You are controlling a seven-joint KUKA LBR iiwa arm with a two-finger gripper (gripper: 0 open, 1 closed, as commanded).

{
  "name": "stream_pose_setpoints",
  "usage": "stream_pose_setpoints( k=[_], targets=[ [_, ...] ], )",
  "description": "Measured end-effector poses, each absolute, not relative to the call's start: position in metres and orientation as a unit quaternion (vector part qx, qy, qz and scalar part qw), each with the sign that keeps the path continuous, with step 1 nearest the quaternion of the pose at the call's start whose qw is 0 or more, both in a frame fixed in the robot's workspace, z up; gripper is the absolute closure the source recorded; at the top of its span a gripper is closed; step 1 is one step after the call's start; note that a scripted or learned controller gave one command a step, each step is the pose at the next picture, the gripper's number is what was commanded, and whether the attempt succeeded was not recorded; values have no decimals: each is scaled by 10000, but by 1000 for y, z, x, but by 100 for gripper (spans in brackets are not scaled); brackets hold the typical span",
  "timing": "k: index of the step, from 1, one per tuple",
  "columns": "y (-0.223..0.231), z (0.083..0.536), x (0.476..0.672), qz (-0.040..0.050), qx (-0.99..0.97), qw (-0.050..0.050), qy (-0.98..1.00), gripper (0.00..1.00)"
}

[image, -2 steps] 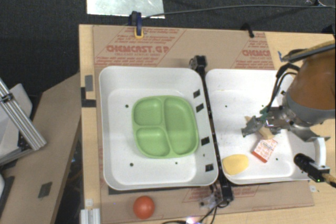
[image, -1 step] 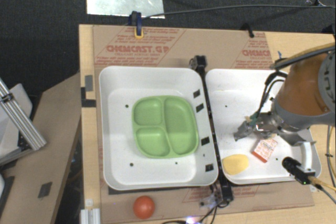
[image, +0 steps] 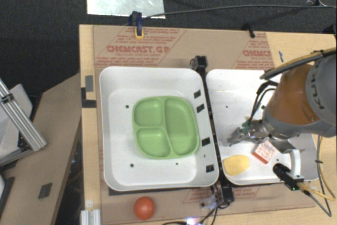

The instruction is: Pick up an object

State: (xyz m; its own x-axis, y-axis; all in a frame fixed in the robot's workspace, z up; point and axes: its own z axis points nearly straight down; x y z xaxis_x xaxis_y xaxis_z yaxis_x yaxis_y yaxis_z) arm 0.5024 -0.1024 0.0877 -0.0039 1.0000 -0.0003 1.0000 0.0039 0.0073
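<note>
My claw (image: pixel 238 136) hangs low in the right bin (image: pixel 231 87); I cannot tell its state. A yellow object (image: pixel 236 165) lies just below it, a red-white packet (image: pixel 264 152) beside.

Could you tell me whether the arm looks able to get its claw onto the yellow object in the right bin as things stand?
Probably yes. The yellow object lies uncovered near the right bin's front edge, just beside the claw, with nothing between them. The bin wall close by may crowd the approach.
</note>
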Motion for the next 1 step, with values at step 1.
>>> stream_pose_setpoints(
  k=[1],
  targets=[
    [-103, 98, 501, 13, 7061, 13, 7081, 100]
  ],
)
